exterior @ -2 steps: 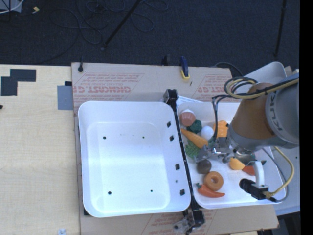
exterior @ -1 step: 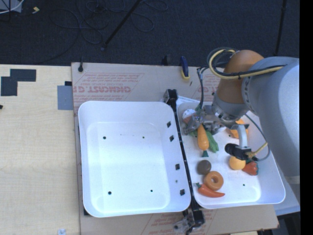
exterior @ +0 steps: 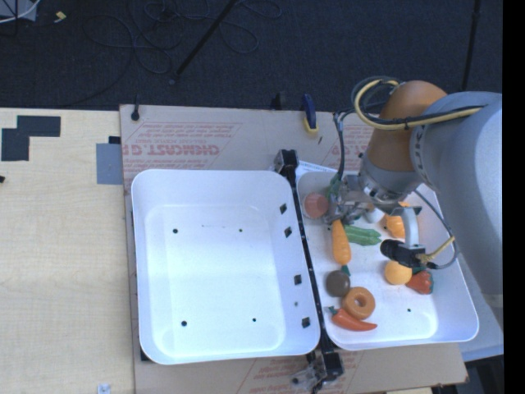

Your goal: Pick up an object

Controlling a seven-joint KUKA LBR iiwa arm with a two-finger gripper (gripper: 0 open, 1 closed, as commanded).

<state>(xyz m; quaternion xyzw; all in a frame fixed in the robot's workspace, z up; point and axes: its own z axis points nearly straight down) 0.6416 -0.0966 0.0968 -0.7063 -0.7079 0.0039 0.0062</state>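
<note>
Nearest the camera, a small black clip (exterior: 324, 369) sits at the near edge where the two bins meet. Just past it, in the right bin (exterior: 414, 318), a red-orange chili pepper (exterior: 354, 324) lies flat on the near part of the floor. An orange ring (exterior: 368, 300) lies just beyond the pepper, close to or touching it, and a brown round piece (exterior: 337, 283) lies beside the ring toward the dividing wall. Farther in, an orange carrot (exterior: 340, 243) lies lengthwise with a green piece (exterior: 363, 235) just beside it. A pink disc (exterior: 315, 206) rests by the wall at the far end. On the arm's side of the bin, an orange ball (exterior: 397, 274) sits against a red piece (exterior: 422, 283), with a small orange piece (exterior: 394, 224) a little beyond them. The gripper (exterior: 346, 209) hangs low over the far half of this bin, between the pink disc and the small orange piece, right at the carrot's far tip. Whether it is spread or closed, or has hold of anything, cannot be told, as its tip blurs into the cluster below. The grey arm (exterior: 459, 154) covers the bin's far right corner. The left bin (exterior: 213, 261) lies alongside on a cardboard sheet (exterior: 197, 142), which rests on the pale surface (exterior: 57, 261).
</note>
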